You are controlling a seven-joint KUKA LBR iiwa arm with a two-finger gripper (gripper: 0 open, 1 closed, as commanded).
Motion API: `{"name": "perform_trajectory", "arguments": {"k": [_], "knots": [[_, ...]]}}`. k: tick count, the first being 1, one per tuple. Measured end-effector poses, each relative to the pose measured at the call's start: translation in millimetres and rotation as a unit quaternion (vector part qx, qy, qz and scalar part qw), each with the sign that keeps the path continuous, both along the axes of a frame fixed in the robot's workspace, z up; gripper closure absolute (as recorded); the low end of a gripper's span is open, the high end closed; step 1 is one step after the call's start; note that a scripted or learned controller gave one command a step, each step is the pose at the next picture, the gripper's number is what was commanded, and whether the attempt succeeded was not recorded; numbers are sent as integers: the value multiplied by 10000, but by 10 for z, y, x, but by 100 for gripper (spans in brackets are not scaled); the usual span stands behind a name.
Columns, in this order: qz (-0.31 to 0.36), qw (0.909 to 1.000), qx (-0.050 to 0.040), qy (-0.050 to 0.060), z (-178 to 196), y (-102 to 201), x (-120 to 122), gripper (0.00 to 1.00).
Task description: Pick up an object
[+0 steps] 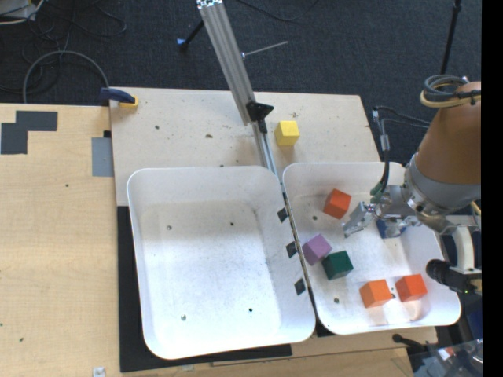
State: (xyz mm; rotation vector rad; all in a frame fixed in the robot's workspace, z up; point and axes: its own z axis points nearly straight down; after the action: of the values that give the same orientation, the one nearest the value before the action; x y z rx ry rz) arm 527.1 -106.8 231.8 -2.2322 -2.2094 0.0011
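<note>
Just left of the gripper point(363, 220), an orange cube point(337, 203), apart.

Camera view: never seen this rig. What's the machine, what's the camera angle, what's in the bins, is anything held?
One fixed camera looks down at a slant on a bench with two shallow white bins. The grey robot arm with an orange band reaches in from the right. Its pincer hangs over the right white bin. Nothing visibly sits between its fingers. That bin holds small blocks: an orange cube, a purple cube, a dark green cube, another orange cube and a red-orange cube. A yellow cube sits on the bench behind the bins. The left white bin has only dark specks.
</note>
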Motion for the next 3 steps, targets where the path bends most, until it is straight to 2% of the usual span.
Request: {"name": "perform_trajectory", "arguments": {"k": [1, 2, 3], "knots": [[68, 10000, 5, 10, -446, 405, 490, 0], [74, 10000, 16, 6, -75, 880, 164, 0], [50, 10000, -3, 26, -439, 767, 408, 0]]}}
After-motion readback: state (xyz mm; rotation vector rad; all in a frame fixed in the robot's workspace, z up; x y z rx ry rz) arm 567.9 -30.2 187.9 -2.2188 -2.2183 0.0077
